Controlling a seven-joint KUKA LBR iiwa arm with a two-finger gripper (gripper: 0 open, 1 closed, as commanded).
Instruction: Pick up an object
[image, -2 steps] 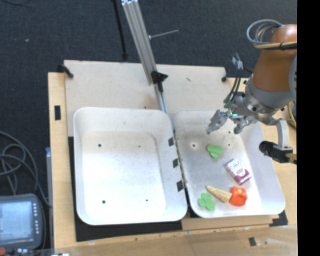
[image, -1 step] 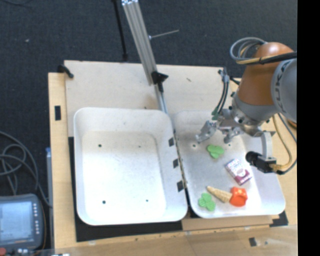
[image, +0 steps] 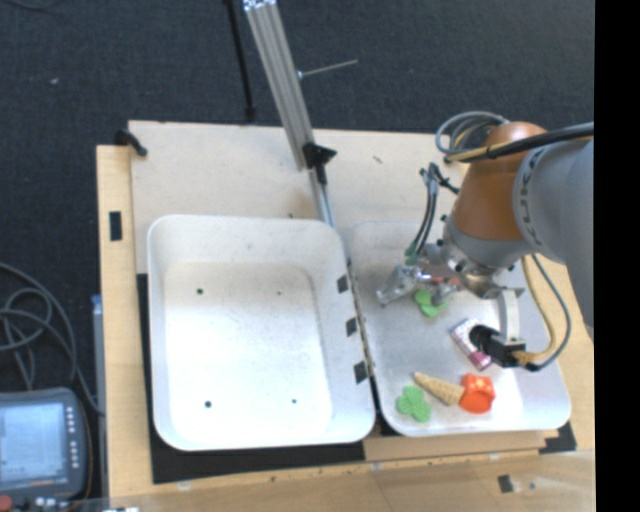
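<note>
Note the jaws (image: 432, 285) at the right bin's (image: 540, 410) upper part; whether they grip cannot be told. A green piece (image: 431, 303) lies just below them, touching or nearly so.

Left bin (image: 250, 330) was white, with fine dark speckles and few small dark dots. Right bin (image: 400, 340) was white too, also speckled. Counter (image: 220, 160) was pale beige, with black edge strips. Floor (image: 100, 60) was dark charcoal, woven texture. Arm (image: 545, 190) was grey, orange band (image: 490, 195) above wrist. Hand (image: 425, 285) was metallic grey. Small piece (image: 431, 303) under hand was green. Flat toy (image: 412, 404) was green. Cone (image: 437, 388) was tan. Chunky piece (image: 477, 394) was orange-red. Small tube (image: 468, 343) was pink with dark end. Pole (image: 285, 85) was silver. Screen device (image: 35, 445) was grey.
</note>
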